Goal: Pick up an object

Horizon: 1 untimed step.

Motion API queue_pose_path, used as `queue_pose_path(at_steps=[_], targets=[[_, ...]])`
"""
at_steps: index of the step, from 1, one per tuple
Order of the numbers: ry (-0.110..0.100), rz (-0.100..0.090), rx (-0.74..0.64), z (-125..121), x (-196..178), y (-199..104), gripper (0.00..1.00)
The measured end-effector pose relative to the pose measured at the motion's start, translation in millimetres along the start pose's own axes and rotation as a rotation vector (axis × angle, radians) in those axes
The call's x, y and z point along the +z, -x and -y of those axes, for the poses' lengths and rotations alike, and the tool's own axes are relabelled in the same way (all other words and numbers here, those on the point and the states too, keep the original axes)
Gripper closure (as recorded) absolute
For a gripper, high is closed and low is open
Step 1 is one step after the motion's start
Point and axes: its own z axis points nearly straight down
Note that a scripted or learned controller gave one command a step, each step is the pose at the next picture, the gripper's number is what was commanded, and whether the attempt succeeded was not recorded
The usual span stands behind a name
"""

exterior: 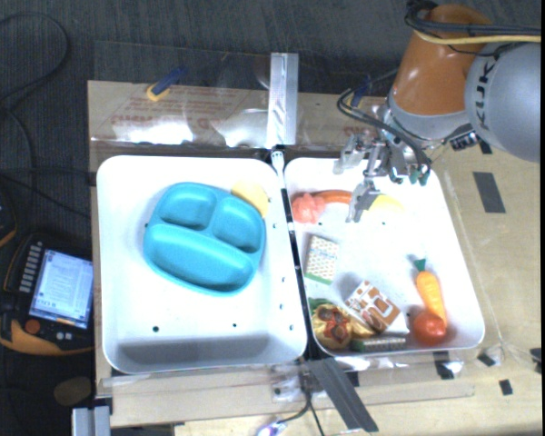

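The right bin [464, 252] holds several toy foods. A pink piece [306, 207] with an orange end [333, 196] lies at its back left. A yellow piece [389, 203] lies just right of it. My gripper [362, 200] hangs low over the back of this bin, between the pink piece and the yellow one, and nothing is visibly held. Further forward are a checked packet [322, 258], a carrot [430, 291], a red tomato [427, 327], a brown and white box [373, 305] and a pizza-like toy [331, 323].
The left bin [191, 330] holds a blue divided plate [204, 234] with a small yellow item [251, 194] at its back right corner. A raised rim [285, 243] divides the two bins. The grey arm with its orange band [436, 57] comes in from the upper right.
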Motion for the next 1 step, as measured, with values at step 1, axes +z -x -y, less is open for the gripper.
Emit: queue_pose_path(at_steps=[1], targets=[[0.002, 0.001, 0.000, 45.0, 90.4, -16.6, 0.00]])
